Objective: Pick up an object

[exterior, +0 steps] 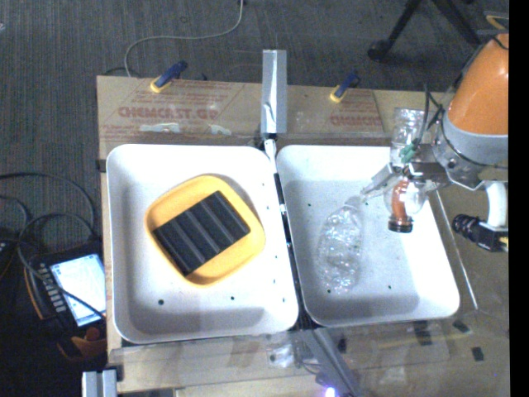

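Note:
A clear plastic bottle lies on its side in the middle of the right bin. A yellow pad with a black ridged top rests in the left bin. My gripper hangs over the right bin's upper right part, to the right of the bottle and apart from it. A small reddish-brown piece shows at the gripper's tip; I cannot tell whether it belongs to the gripper or is a separate object. A crinkled clear item sits at the right bin's far rim, just behind the wrist.
The arm's orange band and grey wrist overhang the right bin's right rim. A metal post stands behind the wall between the bins. Two blue-and-yellow clamps hold the cardboard backing. Cables and a tablet lie on the floor at left.

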Controlling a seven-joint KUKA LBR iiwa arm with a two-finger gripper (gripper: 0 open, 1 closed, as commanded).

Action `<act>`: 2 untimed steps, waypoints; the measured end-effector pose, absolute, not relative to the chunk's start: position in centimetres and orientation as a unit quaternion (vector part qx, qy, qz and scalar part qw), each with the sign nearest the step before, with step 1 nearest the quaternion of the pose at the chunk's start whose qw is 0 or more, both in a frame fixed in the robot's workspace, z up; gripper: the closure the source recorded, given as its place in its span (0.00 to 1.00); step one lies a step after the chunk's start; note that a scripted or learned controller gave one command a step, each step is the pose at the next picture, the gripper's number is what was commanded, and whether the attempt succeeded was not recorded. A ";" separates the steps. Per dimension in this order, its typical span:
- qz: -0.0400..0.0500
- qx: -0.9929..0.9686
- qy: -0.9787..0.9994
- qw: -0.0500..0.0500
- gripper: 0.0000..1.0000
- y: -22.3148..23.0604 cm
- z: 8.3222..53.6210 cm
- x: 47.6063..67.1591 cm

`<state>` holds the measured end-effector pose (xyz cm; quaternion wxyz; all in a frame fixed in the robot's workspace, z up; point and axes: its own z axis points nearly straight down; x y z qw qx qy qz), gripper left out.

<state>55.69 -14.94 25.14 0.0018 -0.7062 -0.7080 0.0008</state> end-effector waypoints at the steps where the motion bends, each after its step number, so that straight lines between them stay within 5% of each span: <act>1: 0.002 -0.710 -0.704 0.001 0.00 -20.5 21.5 58.5; 2: 0.002 -0.688 -0.726 0.001 0.00 -20.6 16.1 60.9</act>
